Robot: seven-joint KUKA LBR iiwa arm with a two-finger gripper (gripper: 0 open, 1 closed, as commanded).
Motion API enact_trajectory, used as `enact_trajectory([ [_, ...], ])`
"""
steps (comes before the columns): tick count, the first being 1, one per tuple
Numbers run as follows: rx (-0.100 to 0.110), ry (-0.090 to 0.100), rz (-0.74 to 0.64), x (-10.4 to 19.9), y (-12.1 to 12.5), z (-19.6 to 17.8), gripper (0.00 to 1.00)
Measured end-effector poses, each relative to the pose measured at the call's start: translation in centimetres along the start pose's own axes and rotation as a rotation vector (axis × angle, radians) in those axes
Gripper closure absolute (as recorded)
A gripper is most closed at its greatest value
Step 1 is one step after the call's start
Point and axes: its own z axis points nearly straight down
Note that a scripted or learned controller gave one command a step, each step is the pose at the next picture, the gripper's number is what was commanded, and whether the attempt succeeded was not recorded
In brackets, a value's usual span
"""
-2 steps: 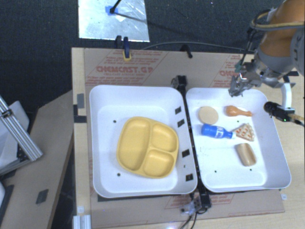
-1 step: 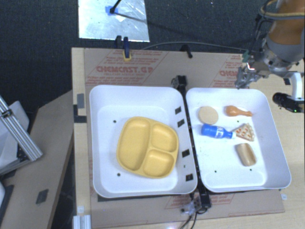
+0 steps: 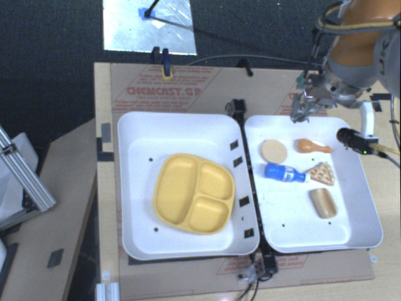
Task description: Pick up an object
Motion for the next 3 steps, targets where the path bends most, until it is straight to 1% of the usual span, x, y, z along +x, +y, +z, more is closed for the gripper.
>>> enact_trajectory([
  [1,0.000,0.002,-0.003,5.7,-0.7,-0.3,1.00],
  [2,0.001,0.002,-0.002,11.1,-1.1,1.5,1.00],
  [3,0.001,0.002,-0.003,17.2,-2.5,2.6,1.00],
])
